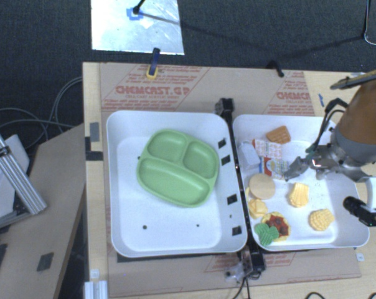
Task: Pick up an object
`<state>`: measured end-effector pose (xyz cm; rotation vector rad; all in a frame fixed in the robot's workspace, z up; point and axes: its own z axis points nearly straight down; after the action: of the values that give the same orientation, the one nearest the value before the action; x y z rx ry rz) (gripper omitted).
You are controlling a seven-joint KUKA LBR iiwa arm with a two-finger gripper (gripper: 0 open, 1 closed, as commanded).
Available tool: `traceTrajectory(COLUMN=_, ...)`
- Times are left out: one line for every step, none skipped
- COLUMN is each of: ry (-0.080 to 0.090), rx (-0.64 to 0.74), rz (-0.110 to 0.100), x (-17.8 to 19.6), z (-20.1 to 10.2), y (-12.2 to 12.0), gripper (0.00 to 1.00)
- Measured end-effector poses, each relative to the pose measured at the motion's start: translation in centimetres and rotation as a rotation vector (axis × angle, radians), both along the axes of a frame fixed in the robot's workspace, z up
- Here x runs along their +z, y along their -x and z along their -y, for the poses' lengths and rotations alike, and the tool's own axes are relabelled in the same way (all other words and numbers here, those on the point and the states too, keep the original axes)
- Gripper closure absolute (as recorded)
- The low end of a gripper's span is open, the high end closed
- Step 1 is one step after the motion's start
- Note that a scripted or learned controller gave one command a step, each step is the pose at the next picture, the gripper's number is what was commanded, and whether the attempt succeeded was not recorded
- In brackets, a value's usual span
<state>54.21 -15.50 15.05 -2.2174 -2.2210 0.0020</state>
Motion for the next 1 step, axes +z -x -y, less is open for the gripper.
traceTrajectory(ry=0.002, rx=0.000, rz=0.005, x=-5.23, z=-0.92, y=0.43, gripper=0.00)
